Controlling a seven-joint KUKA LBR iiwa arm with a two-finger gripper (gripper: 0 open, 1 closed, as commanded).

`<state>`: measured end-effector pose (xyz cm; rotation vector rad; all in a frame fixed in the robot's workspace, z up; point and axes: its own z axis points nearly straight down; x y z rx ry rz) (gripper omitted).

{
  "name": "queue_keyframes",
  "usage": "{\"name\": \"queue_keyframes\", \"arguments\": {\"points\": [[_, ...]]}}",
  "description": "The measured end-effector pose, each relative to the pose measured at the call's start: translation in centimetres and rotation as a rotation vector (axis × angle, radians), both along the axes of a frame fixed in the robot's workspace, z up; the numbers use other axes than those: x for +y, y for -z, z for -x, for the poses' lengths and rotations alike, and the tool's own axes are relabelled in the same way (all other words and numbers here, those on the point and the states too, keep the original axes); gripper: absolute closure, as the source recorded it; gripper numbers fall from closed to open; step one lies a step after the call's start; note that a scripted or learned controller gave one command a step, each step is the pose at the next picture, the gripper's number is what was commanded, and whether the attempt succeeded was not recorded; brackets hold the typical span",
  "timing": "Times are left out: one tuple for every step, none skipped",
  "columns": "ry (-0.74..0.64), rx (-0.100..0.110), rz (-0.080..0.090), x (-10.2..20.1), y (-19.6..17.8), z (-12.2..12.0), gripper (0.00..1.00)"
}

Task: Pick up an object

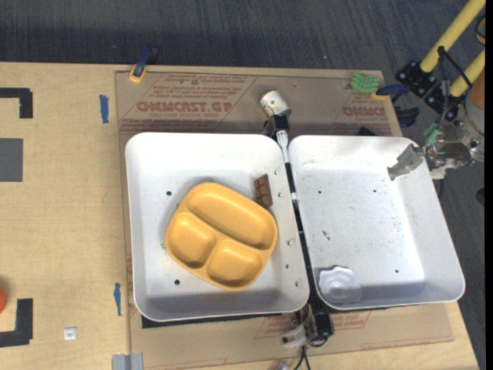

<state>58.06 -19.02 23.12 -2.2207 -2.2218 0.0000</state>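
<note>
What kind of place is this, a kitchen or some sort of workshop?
Most likely a robot test bench in a lab: two white bins sit side by side on a taped board, a yellow tray lies in one, and a gripper reaches in.

You're looking down on two white bins side by side. In the left bin [146, 206] lies a yellow three-compartment tray [222, 234], with a small brown block [263, 190] touching its upper right edge. The right bin [416, 237] holds a clear plastic lid [339, 284] at its near left corner. The gripper [406, 162] hangs over the right bin's far right rim — nothing shows between its fingers.
</note>
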Motion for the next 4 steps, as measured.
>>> {"name": "queue_keyframes", "arguments": {"points": [[-0.046,0.000,0.000,-1.2,11.7,3.3,0.00],[0.089,-0.025,-0.002,-2.4,12.8,6.1,0.00],[0.070,-0.031,0.009,-0.4,13.5,0.8,0.00],[0.017,-0.002,0.000,2.7,14.6,-4.3,0.00]]}}
